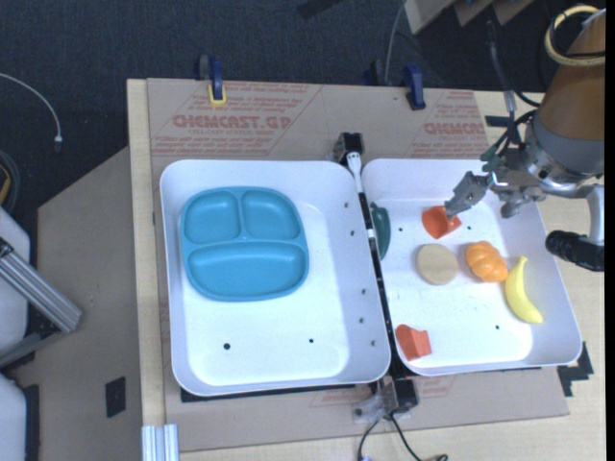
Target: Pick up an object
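1. Orange-red block (440,222) is your nearest candidate: it lies in the right bin (548,349), toward the back, with the gripper (468,196) just above and beside it. You cannot tell from this slant how far the fingers are spread or whether they touch it.
2. Your arm (574,94) is cut off at the right edge, and it hides part of the right bin's back corner.
3. Look at the board (288,113) under the bins: it reads "CHEMCAST GP" in red, twice, the right copy partly covered.
4. Left bin (279,353) holds a blue divided plate (245,243), with open floor in front.
5. Smaller items share the right bin: a banana (522,291) near the right wall, an orange fruit (486,261), a tan round piece (436,263), a red-orange block (413,340) by the front edge, and a dark green thing (381,229), perhaps a leaf, on the left wall.
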Robot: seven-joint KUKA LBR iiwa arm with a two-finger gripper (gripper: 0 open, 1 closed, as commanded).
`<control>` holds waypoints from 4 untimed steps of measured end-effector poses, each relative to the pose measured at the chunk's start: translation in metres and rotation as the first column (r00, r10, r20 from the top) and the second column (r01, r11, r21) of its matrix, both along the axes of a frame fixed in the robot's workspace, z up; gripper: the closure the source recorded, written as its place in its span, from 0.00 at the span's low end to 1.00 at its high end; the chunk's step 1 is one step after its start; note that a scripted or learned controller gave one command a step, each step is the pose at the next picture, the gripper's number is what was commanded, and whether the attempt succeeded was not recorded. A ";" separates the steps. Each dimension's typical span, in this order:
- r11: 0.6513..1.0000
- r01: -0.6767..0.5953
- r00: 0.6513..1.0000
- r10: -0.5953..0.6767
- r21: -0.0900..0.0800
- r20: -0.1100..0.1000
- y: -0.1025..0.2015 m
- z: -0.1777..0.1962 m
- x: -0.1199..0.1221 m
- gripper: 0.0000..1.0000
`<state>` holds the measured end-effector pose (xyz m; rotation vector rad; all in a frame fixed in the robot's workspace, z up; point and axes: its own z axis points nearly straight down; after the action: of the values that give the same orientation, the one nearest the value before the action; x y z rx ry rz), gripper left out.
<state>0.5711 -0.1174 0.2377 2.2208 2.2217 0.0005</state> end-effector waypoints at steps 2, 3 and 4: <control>1.000 -0.001 1.000 0.001 0.002 -0.007 0.006 -0.097 0.011 0.00; 1.000 0.001 1.000 -0.001 0.002 -0.005 0.007 -0.150 0.011 0.00; 1.000 0.001 1.000 -0.001 0.000 0.001 0.006 -0.136 0.012 1.00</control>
<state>0.5833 -0.1109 0.1017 2.2214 2.2196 0.0017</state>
